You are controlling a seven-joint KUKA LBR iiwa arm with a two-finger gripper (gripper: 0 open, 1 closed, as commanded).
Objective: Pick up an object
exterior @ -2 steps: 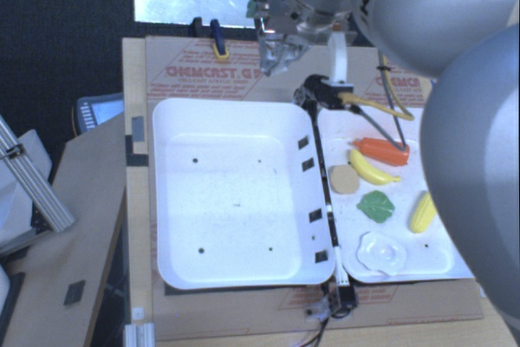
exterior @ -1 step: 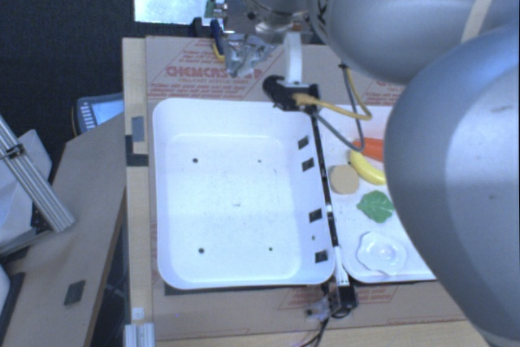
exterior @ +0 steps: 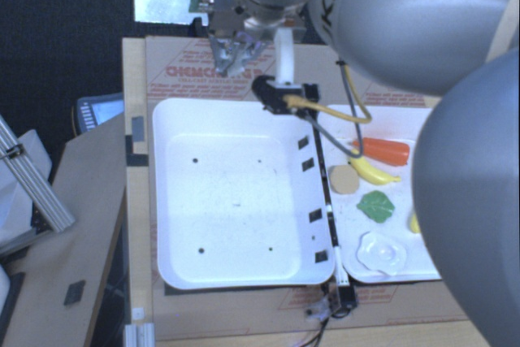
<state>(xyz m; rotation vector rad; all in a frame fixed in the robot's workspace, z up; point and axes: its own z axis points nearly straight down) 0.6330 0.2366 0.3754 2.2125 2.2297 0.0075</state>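
The arm (exterior: 422, 20) is looming nearest the lens, reaching past the left bin (exterior: 236, 256), so its gripper (exterior: 236, 54) is hanging beyond the far rim over cardboard (exterior: 187, 73), fingers apparently pinching nothing. The carrot (exterior: 383, 149), banana (exterior: 372, 171) and leaf (exterior: 376, 206) are lying in the right bin (exterior: 390, 276), awaiting a pick.

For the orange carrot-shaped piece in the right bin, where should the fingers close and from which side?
Judging from this view, grip the orange carrot-shaped piece across its thicker middle, coming straight down from above. It lies flat and long, roughly left to right in the right bin, so fingers closing across its short width fit best. The yellow banana-shaped piece sits close on the near side, leaving little room there.
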